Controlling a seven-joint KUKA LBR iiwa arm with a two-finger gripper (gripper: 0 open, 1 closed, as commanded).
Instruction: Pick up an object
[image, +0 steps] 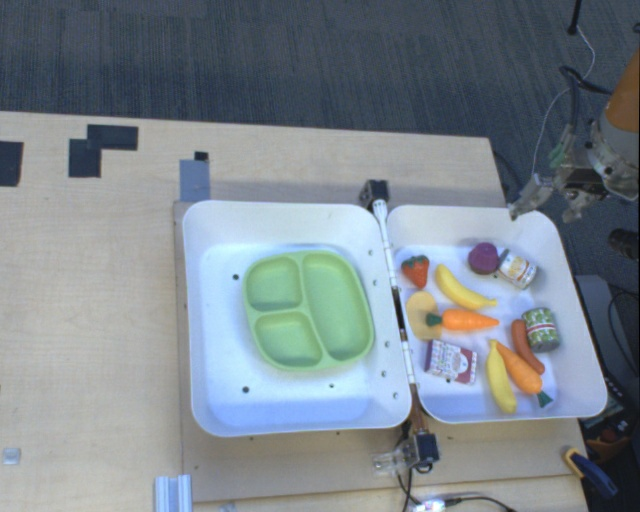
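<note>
Toy foods, the objects to pick, lie in the right bin (570, 262): a banana (462, 288), a carrot (466, 321), a purple fruit (484, 257). Largest is the pale wooden surface (90, 320), backed by dark carpet (300, 60). The left bin (210, 250) holds a green divided plate (305, 310). The gripper (560, 190) (fingers' state unclear) hovers by the right bin's far corner.

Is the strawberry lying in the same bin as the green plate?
No, the strawberry lies in the right bin among the other toy foods, while the green plate sits in the left bin.
</note>
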